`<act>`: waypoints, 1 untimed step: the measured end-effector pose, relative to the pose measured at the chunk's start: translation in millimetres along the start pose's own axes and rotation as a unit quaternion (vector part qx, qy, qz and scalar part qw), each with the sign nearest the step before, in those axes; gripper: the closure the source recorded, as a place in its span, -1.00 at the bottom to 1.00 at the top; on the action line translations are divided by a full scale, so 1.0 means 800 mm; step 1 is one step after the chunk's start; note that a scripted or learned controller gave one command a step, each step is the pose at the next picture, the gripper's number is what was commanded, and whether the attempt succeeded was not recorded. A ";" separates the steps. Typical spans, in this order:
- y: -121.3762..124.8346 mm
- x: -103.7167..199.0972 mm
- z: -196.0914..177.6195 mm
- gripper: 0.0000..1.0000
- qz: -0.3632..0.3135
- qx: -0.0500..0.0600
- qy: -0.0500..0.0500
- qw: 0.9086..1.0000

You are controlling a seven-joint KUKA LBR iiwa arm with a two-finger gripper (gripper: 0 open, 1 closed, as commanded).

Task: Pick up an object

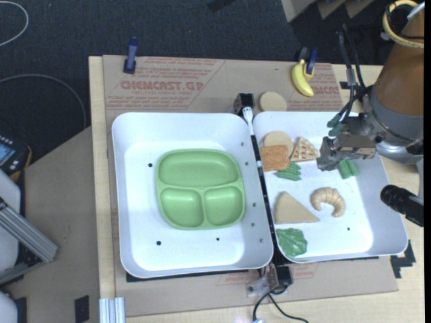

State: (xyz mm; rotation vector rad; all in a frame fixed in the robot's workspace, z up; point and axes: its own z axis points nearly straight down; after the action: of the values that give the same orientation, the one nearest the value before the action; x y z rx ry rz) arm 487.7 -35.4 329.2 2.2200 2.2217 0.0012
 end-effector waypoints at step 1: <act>0.054 0.028 0.097 1.00 -0.001 0.003 0.000 1.000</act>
State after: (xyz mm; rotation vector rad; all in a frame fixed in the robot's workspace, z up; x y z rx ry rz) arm 531.0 -12.6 251.7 2.2216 2.2275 -0.0051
